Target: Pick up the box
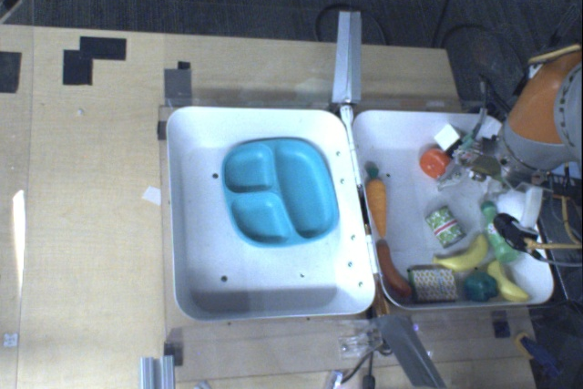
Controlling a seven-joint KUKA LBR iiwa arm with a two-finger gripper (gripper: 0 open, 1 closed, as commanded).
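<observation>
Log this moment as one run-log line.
arm: over right bin | gripper: near tomato | box: lying in bin, untouched | left bin: blue tray

Both shallow plastic bins (196, 287) are plain white. In the left one sits a bright sky-blue divided tray (278, 189). The right bin holds a long orange carrot (376, 206), a red-orange round tomato-like piece (434, 162), a small box (444, 226) patterned in green and white, two yellow bananas (465, 254), a teal round object (480, 286) and a speckled grey-brown block (434, 284). The bench (82, 196) is pale wood — black squares mark its far left. The arm's band (547, 100) is orange.
</observation>
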